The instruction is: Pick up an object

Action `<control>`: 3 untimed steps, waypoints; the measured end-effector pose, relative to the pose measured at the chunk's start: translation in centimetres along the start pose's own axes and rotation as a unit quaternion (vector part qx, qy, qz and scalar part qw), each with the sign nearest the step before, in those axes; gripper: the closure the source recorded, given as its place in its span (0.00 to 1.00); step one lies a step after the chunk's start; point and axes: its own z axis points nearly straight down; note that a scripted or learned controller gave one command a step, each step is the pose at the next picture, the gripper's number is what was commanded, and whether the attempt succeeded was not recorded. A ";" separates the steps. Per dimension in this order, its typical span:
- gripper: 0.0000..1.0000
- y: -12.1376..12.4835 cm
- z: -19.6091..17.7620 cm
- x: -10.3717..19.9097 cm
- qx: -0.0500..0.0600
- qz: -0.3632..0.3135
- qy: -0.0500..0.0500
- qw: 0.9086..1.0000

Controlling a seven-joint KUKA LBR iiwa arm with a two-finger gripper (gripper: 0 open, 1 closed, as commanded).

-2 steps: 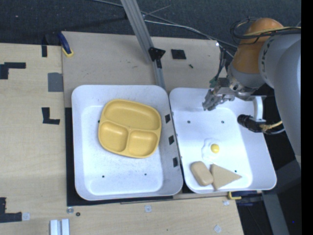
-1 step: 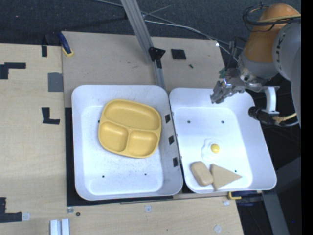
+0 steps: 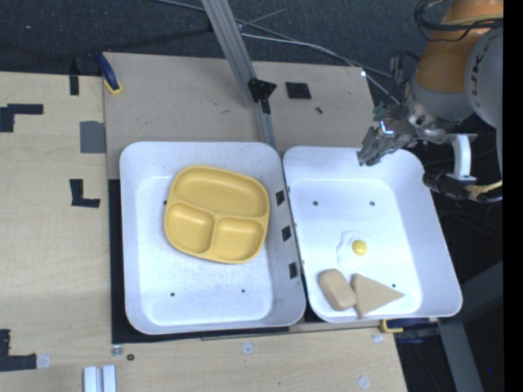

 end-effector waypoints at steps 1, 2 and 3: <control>1.00 -2.0 -0.8 5.5 0.002 -0.002 0.001 1.000; 1.00 -4.0 0.3 11.1 0.003 -0.002 0.001 1.000; 1.00 -6.0 -0.6 15.6 0.003 -0.002 0.001 1.000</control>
